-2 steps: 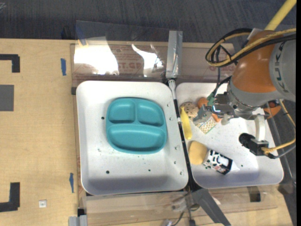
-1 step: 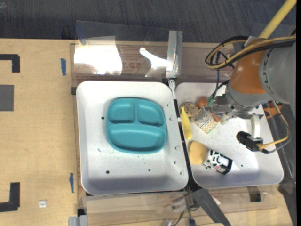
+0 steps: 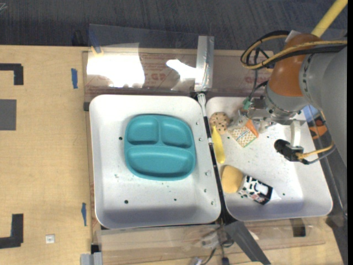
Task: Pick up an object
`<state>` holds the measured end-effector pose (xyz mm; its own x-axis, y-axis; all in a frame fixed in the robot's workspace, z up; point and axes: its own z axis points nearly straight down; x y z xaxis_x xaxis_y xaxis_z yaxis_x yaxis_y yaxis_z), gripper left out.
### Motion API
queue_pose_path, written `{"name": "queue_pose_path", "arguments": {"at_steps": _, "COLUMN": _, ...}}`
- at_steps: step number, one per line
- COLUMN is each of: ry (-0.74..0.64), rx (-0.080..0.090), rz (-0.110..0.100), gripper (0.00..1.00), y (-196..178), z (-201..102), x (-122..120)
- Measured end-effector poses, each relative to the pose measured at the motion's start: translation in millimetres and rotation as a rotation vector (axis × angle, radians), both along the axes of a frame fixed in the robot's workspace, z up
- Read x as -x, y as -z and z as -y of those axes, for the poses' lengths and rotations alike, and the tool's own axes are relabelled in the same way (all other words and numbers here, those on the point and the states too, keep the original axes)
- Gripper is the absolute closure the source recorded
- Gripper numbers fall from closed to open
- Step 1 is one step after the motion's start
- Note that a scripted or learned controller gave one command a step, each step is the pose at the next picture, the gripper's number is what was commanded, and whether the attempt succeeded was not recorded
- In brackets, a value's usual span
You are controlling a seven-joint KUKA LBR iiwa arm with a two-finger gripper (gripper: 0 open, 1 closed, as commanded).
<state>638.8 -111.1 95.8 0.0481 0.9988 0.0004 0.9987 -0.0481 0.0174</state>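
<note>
From my console, closest to the lens is the near rim of the left bin (image 3: 160, 218), a shallow white tray with rounded corners and small dark specks. A teal divided plate (image 3: 160, 147), smooth plastic with three compartments, sits at its centre, leaving bare white floor all round it. The wooden desk (image 3: 38, 164) stretches off at nine o'clock, carrying black tape marks and blue tape tabs.

In the right bin (image 3: 287, 203), a yellow banana-shaped piece (image 3: 218, 146) lies along the dividing wall. A round speckled cookie-like object (image 3: 219, 120) sits at its twelve o'clock; a tan rounded lump (image 3: 231, 178) at its six o'clock touches a black-and-white patterned item (image 3: 257, 190). I can't read any lettering on these.

The end effector (image 3: 255, 119) hangs at the bin's far edge, just over a small orange-and-white packet (image 3: 244, 134); whether its grip is wide or narrow I cannot tell. The bin's right half offers open floor.
</note>
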Motion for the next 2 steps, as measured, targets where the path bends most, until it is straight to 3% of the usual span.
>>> {"name": "queue_pose_path", "arguments": {"at_steps": 1, "ry": -0.003, "rx": 0.001, "rz": 0.006, "gripper": 1.0, "y": -12.7, "z": -1.4, "x": -2.1}}
{"name": "queue_pose_path", "arguments": {"at_steps": 2, "ry": 0.005, "rx": 0.001, "rz": -0.007, "gripper": 1.0, "y": -106.8, "z": -6.0, "x": -3.9}}
